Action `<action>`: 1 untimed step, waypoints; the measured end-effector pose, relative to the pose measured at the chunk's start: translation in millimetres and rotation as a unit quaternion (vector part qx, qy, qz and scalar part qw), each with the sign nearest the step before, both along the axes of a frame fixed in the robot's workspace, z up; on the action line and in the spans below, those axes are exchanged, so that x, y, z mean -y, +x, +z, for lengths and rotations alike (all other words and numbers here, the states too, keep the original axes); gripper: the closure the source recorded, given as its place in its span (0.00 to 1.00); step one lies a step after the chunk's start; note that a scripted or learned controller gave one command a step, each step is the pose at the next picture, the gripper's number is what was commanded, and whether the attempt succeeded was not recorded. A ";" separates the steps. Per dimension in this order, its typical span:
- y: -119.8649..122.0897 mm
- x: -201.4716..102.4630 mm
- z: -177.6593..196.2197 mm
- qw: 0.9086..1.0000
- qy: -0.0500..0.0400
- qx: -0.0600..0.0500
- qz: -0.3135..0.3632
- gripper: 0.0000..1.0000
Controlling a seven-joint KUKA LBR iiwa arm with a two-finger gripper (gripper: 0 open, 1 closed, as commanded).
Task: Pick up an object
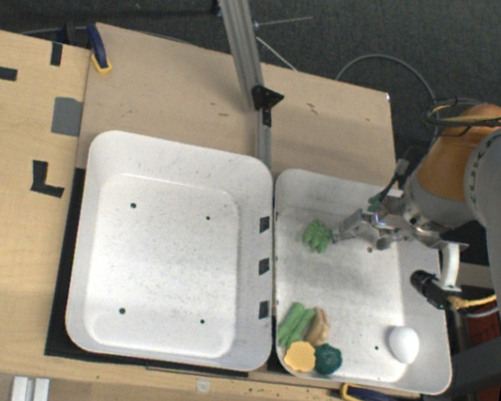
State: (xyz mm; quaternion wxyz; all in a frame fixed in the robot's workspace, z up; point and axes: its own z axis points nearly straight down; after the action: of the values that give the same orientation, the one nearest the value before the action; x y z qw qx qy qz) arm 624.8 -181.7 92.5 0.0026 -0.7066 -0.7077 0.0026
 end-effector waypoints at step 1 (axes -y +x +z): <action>1.8 -0.4 13.9 1.000 0.000 0.003 0.001 1.00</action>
State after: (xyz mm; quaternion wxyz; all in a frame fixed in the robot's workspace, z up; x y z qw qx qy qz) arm 626.6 -181.3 106.5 0.0004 -0.7059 -0.7083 0.0010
